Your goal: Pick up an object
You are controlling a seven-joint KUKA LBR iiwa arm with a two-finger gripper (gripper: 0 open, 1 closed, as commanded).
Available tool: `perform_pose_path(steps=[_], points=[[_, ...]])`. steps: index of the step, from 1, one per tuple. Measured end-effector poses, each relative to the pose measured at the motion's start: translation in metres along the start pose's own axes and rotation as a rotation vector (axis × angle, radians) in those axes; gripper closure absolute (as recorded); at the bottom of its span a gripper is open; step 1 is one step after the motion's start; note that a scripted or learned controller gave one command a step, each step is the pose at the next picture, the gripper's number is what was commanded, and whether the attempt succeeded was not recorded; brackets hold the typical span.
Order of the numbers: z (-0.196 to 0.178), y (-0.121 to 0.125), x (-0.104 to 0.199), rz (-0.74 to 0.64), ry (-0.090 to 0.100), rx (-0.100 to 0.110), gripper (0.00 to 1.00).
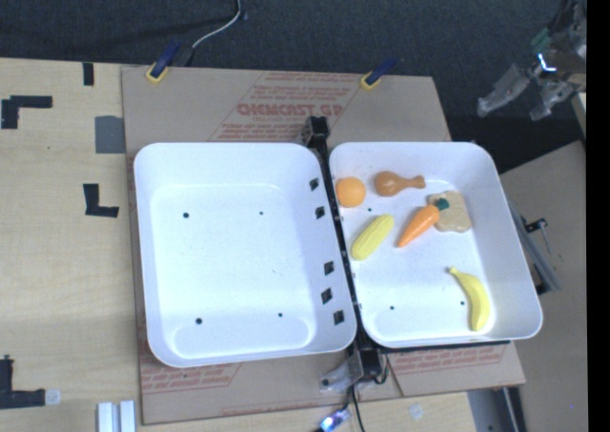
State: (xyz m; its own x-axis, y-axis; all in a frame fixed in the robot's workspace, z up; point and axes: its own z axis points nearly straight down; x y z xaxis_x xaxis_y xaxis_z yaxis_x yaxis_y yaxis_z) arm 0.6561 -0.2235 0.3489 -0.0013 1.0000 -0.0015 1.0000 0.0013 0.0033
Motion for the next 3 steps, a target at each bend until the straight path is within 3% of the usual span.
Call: perform_pose_path(steps=[1, 2, 3], points=[[-0.053, -0.013, 0.0, 0.001, -0.001, -0.001, 0.0], [-0.058, -0.012, 0.0, 0.0, -0.001, 0.004, 1.0], [-0.149, 0.015, 0.051, -0.005, 0.0, -0.007, 1.0]])
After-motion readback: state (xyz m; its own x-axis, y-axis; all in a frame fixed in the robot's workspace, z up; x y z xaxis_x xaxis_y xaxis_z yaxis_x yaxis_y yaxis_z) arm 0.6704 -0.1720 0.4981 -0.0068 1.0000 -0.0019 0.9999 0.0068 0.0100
